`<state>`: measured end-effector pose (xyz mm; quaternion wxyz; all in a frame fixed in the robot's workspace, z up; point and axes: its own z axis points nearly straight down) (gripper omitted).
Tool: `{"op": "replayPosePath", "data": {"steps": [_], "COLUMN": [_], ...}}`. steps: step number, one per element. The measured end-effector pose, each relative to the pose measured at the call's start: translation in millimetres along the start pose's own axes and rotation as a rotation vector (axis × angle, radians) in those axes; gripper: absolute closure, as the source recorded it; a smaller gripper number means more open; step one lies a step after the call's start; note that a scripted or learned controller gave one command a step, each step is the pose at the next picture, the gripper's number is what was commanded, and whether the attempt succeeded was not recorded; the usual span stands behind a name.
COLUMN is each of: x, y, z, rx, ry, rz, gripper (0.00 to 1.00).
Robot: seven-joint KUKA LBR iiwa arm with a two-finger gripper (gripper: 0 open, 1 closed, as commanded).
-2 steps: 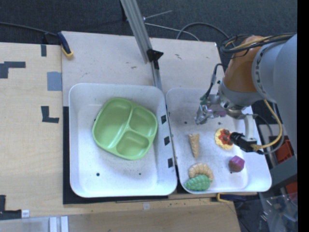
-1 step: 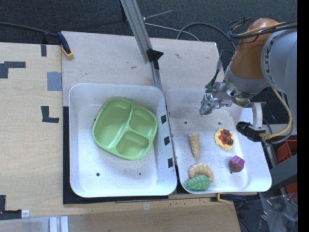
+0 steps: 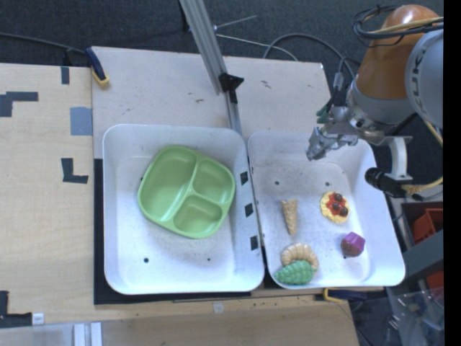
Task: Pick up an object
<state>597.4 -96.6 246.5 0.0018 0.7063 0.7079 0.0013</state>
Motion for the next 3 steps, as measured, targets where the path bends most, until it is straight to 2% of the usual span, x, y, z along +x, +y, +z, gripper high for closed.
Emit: {"op": "replayPosePath", "data": {"steps": [2, 3], "x": [118, 175], "y": [10, 5], "z": [20, 26], "rx": [0.006, 0.008], "ry": [0.002, 0.002], "rz": [-0.005, -0.005], "gripper": [1.0, 1.0]}}
